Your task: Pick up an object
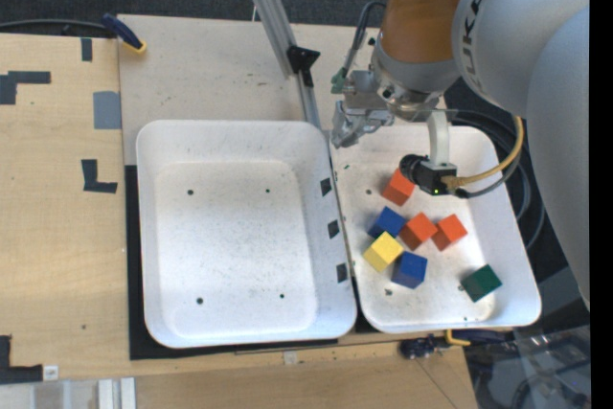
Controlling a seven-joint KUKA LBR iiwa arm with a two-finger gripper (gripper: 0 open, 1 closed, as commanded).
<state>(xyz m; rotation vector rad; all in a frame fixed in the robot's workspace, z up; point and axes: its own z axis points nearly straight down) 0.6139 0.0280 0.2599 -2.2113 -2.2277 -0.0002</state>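
7 blocks (419,230) crowd the right bin (508,302), so the claw (347,131), grip state unclear, could nudge neighbours and miss.

blocks (419,233) cluster in the right bin (512,302); left bin (153,206) alongside.
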